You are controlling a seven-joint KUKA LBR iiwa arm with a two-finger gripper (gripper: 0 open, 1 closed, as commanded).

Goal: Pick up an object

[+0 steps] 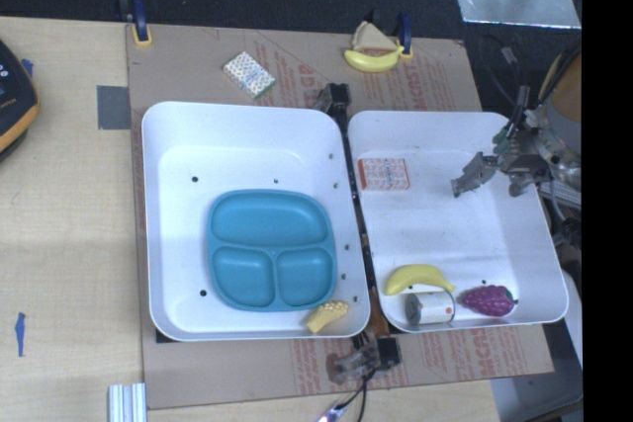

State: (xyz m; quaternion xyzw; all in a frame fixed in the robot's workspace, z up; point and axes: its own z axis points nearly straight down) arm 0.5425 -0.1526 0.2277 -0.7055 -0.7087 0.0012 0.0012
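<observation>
The claw (492, 175) hangs over the right bin (524, 252), toward its 2 o'clock corner, with the arm's wrist (539, 153) just off the bin's 3 o'clock edge. Its two dark fingers are spread apart, one pointing toward 9 o'clock and the other angled down, and nothing sits between them.

At the right bin's 6 o'clock edge lie three things close together: a yellow banana (417, 278), a small grey and white can (429, 307) just below it, touching or nearly so, and a purple bunch of grapes (489, 300) at the can's 3 o'clock. All are well apart from the claw. A red-printed white packet (383, 174) lies flat near the bin's 10 o'clock corner.

The left bin (168, 212) holds a blue divided plate (271, 248) in its middle, and a yellow corn piece (326, 315) rests at the bin's 5 o'clock rim.

On the worktop (69, 242) beyond the bins, at 12 o'clock, sit a second banana (372, 60) with a sandwich-like piece behind it, and a small patterned packet (248, 73).
</observation>
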